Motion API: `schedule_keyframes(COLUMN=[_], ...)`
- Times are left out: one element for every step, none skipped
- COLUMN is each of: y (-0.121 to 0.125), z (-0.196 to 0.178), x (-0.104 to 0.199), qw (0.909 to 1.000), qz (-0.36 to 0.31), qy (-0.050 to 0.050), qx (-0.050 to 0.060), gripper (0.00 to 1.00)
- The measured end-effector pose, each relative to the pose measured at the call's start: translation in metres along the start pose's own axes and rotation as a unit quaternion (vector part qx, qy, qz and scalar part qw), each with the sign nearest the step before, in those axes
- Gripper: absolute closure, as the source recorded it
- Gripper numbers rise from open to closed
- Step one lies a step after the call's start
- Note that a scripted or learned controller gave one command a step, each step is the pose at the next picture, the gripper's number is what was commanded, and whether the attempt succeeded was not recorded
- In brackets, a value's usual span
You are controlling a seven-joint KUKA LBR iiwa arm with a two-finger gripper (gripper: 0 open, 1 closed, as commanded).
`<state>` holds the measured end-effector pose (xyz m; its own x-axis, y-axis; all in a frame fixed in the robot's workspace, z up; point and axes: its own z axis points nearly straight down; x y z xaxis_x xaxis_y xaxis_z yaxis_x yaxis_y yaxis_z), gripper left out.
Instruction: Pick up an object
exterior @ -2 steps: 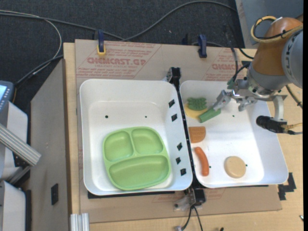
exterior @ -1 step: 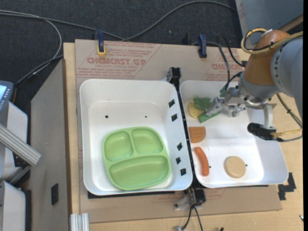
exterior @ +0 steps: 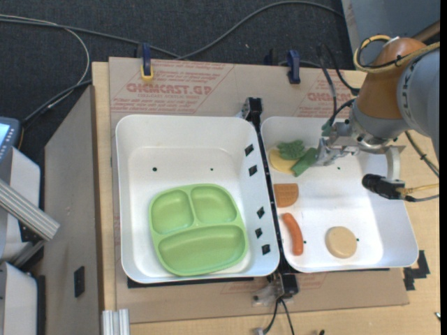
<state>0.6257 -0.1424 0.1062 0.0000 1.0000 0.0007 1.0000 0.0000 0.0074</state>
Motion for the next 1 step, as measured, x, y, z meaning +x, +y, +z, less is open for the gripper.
schedule_keyframes(y=[0.0087], z=[-0.0532], x=[0.0089], qw=[1.0000], qz=[-0.001], qy=[-0.001], qx=[0.000], gripper=[1.00])
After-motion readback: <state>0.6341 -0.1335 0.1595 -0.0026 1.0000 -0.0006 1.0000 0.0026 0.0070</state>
